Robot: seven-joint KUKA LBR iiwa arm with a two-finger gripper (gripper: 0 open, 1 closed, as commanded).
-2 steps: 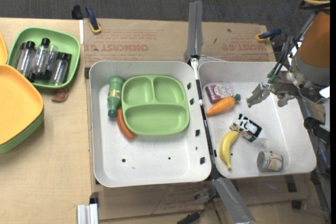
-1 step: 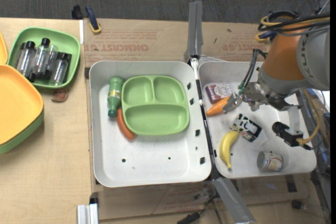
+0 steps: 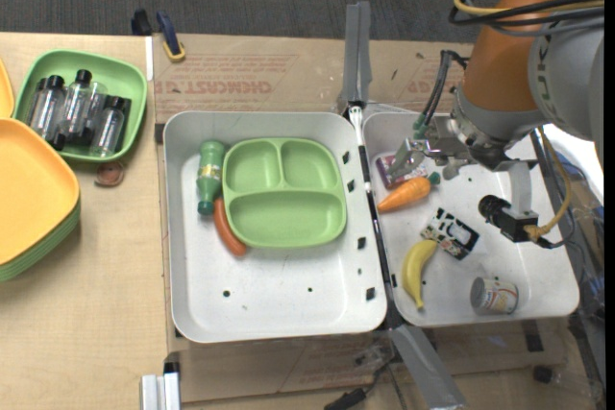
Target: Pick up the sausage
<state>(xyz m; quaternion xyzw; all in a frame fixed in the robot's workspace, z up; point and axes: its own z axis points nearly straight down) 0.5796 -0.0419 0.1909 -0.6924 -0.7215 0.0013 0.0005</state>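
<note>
tool (image 3: 415,156): over the right bin (image 3: 562,298), at its upper-left corner; jaws too small and cluttered to read, can't tell if spread or pressed together; nothing seen pinched.
sausage (image 3: 229,228): well apart from tool, across the divider in the left bin (image 3: 279,307); lies slanted, pressed vs left edge of green tray (image 3: 284,191), just below green bottle (image 3: 208,176).
carrot (image 3: 405,194): just beside/below tool, w/ a purple packet (image 3: 391,170) next to it.
risk 1: my guess, carrot is the near orange lookalike; a descent here grabs wrong item.
risk 2: sausage hugs tray rim, so one finger prob lands on the rim, jaws skid or nudge tray.
risk 3: bottle crowds the top end; a pinch there could knock the bottle over.
risk 4: slanted lie needs wrist turn; if misaligned, it rolls out.
</note>
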